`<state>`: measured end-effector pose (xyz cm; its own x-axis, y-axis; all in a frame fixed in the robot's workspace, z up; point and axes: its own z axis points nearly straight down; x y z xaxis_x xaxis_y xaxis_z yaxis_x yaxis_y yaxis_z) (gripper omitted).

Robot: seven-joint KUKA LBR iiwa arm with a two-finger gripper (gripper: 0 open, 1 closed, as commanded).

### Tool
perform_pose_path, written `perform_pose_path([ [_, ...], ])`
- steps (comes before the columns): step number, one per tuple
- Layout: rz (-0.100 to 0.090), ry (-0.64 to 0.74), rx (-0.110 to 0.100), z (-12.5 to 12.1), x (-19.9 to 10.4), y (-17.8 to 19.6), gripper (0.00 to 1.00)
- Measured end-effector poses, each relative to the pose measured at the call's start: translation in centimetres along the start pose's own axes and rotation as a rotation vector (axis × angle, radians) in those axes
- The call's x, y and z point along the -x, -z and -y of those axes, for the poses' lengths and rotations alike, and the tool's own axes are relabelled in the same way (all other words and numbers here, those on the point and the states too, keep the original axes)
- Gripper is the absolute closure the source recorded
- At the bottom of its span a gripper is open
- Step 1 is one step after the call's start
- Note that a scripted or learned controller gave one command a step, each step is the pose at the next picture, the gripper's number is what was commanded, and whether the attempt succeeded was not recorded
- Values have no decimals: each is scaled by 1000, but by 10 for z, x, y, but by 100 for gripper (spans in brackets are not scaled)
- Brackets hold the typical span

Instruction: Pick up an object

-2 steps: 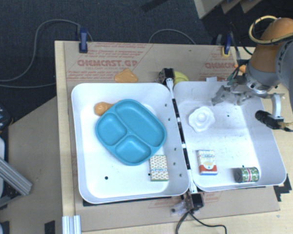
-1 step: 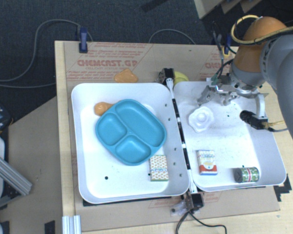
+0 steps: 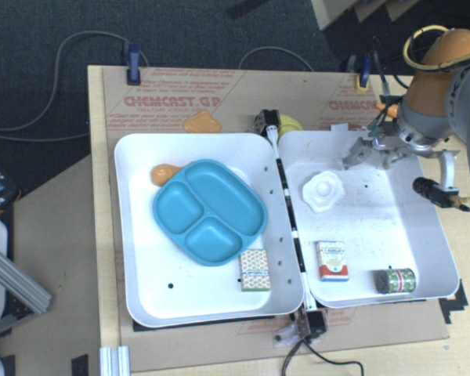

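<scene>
Sitting untouched in the right bin (image 3: 423, 233) are the candidates: a white lidded cup (image 3: 322, 190) near the middle of its left half, a small red and white box (image 3: 331, 260) toward the near edge, and a dark green can (image 3: 395, 280) lying on its side in the near right corner. Nothing is lifted yet, so the pick looks barely begun. The gripper (image 3: 370, 152) hangs over the far end of that bin, up and to the right of the cup and apart from it, its fingers spread in a wide stance with nothing between them. Over in the left bin (image 3: 141, 233) a blue divided tray (image 3: 209, 211) fills the centre, an orange piece (image 3: 164, 174) at its far left edge and a patterned box (image 3: 254, 271) just beside its near corner. Choosing, descending and closing all remain, by my reading.
</scene>
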<state>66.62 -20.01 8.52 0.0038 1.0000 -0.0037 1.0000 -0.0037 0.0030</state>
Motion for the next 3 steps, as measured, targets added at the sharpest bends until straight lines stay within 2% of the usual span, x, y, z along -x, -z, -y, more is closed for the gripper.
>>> perform_pose_path([
  [1, -6, 9, -4, -1, -59, 0, 0],
  [2, 0, 0, 0, 0, -1, 0, 0],
  [3, -6, 9, -4, -1, -63, 0, 0],
])
